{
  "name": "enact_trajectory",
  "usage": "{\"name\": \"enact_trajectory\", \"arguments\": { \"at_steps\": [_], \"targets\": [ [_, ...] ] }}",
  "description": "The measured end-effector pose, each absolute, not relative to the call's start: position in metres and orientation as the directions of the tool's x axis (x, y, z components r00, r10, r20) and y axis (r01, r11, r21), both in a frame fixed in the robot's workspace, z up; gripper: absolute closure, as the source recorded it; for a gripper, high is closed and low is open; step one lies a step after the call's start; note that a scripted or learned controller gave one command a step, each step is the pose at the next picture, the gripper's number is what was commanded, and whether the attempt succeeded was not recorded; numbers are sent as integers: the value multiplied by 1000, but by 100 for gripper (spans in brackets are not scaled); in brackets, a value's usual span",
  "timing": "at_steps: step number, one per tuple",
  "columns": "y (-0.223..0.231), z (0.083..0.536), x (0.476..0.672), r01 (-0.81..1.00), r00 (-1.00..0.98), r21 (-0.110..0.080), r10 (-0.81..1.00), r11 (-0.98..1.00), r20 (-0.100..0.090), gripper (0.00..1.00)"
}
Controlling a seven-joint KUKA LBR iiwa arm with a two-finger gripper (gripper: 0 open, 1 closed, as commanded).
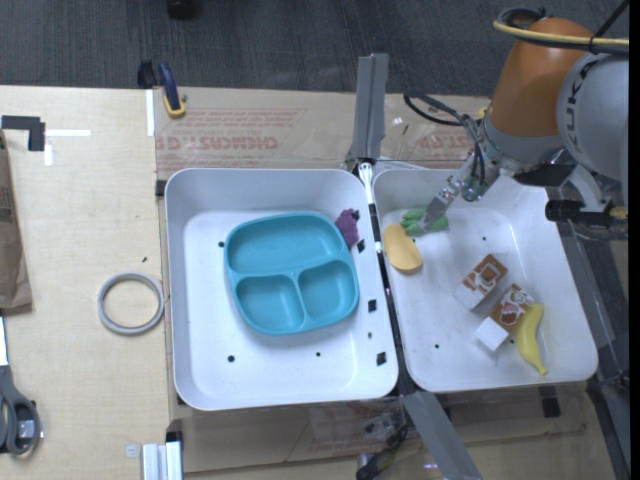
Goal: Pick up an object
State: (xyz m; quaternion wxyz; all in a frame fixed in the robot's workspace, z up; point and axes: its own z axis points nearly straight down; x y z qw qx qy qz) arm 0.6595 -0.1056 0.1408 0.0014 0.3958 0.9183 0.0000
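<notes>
I've got the gripper (437, 215) low at the right bin's (560, 368) back-left corner, touching the green object (416, 219). Target lies just left of the tip. Can't tell the tool's state.

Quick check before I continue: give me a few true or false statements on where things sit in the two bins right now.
1. The blue divided tray lies in the left bin. True.
2. The banana lies in the left bin. False: it is in the right bin, near its right edge.
3. The gripper is over the right bin, at the green object. True.
4. The tape ring sits inside the blue tray. False: it lies on the bench, left of the bins.
</notes>
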Motion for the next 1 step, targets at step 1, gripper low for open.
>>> {"name": "enact_trajectory", "arguments": {
  "at_steps": [1],
  "targets": [
    [-104, 98, 657, 782, -623, 8, 782, 623, -10, 0]
  ]
}}
